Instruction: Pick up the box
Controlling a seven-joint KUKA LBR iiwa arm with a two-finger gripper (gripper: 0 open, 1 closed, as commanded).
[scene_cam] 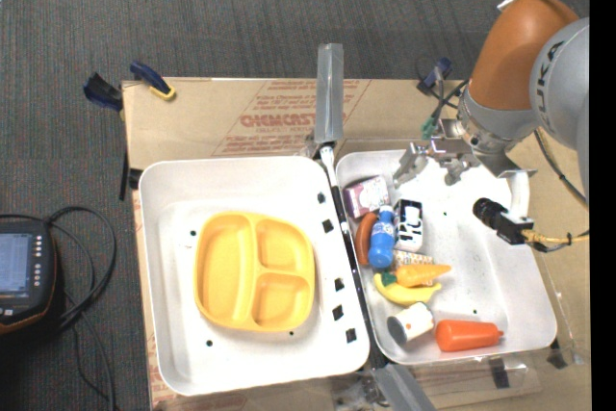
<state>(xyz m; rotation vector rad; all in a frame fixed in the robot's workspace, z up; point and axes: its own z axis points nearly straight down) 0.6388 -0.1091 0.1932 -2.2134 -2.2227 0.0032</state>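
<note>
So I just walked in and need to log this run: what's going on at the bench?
The grey KUKA arm's end effector hangs over the back of the right white bin, gripping nothing. The small purple-and-white box it is meant to pick up lies at that bin's back left corner, among a blue bottle, a banana and an orange carrot. The left white bin holds a yellow divided plate.

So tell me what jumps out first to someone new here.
The bright yellow divided plastic plate lies alone in the left white bin. The right white bin holds a crowded pile of small toys, including an orange plastic carrot. The grey arm's orange band looms above.
</note>
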